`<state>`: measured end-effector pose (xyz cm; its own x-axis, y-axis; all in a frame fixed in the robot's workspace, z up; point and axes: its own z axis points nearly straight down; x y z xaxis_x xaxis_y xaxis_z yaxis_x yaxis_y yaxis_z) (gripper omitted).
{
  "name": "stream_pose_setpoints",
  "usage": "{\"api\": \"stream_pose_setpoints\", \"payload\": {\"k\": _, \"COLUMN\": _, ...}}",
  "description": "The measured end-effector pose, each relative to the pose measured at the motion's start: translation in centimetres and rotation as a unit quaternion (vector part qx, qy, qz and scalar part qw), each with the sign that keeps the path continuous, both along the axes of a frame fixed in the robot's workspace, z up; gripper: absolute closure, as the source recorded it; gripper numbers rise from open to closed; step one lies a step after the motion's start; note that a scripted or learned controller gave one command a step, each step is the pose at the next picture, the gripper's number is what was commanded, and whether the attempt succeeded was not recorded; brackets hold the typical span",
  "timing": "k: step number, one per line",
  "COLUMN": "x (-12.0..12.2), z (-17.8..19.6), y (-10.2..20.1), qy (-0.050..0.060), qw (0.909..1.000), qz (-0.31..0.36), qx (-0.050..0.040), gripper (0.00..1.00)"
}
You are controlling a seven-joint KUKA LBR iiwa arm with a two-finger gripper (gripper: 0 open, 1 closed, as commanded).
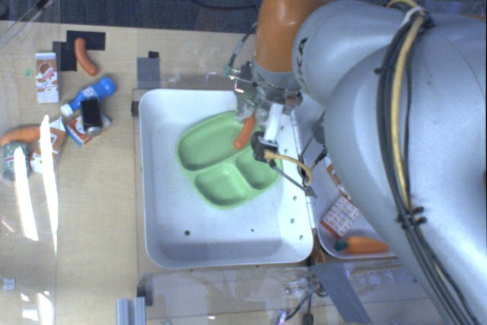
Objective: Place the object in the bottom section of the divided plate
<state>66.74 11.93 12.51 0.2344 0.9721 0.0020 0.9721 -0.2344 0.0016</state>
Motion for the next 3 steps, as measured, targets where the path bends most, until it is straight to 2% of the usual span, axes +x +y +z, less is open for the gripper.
{"api": "stream_pose_setpoints", "payload": {"k": 1, "x": -1.7, "z": 2.0, "y": 0.0, "qy": -0.001, "qw": 0.9985, "qz": 0.055, "qx": -0.0002, "gripper": 1.0}}
{"api": "stream_pose_setpoints", "payload": {"k": 2, "x": 0.4, "z": -2.9, "y": 2.0, "qy": -0.001, "qw": 0.9896, "qz": 0.144, "qx": 0.0006, "gripper": 1.0}}
{"api": "stream_pose_setpoints", "payload": {"k": 3, "x": 0.3, "z": 6.2, "y": -4.3, "qy": -0.003, "qw": 0.9875, "qz": 0.157, "qx": -0.001, "gripper": 1.0}}
